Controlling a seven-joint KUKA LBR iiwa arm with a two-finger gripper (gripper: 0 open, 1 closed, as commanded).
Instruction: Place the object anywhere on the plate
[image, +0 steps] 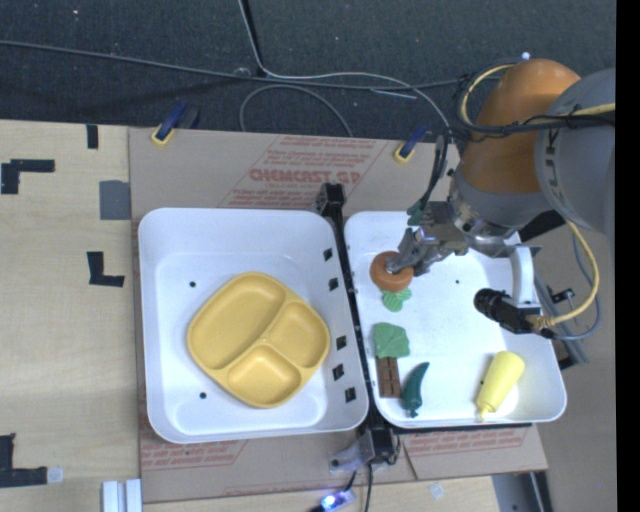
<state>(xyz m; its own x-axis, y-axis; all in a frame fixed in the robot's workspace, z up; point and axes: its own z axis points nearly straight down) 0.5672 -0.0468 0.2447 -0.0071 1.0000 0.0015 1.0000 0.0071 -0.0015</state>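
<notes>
Two white bins side by side: left bin (160, 300) carries the yellow plate (259, 340), three compartments, rotated on the diagonal, sitting roughly centre, slightly toward 6 o'clock. Nothing on it, so placement not yet done.

Right bin (540, 400) is the source. Orange round object (388, 271) with a green base sits near the 10 o'clock corner, just beside the divider between the bins. Gripper (408, 262) comes in from 3 o'clock, tip right at the object's 2 o'clock edge, apparently touching. Cannot tell from this angle whether anything is clamped; contact point too small and dark. Likely the pick target, judging by where the arm is parked.

Rest of the right bin, spread out, probably so each piece can be picked cleanly:
- green leafy piece (392, 340) at 6 o'clock of the orange object, apart from it
- brown bar (390, 377) just below that, close to the divider
- dark teal pepper-shaped piece (414, 387) just beside the bar, at its 3 o'clock
- yellow piece (498, 382) toward the 4 o'clock corner, well apart from the others
- black cable connector (500, 307) hangs over the 3 o'clock side, part of the arm's wiring

Judgement: grasp phase, early in the task. Next needs lift, carry toward 9 o'clock over the divider, release above the plate. Risk: round object slips out or catches the divider.
</notes>
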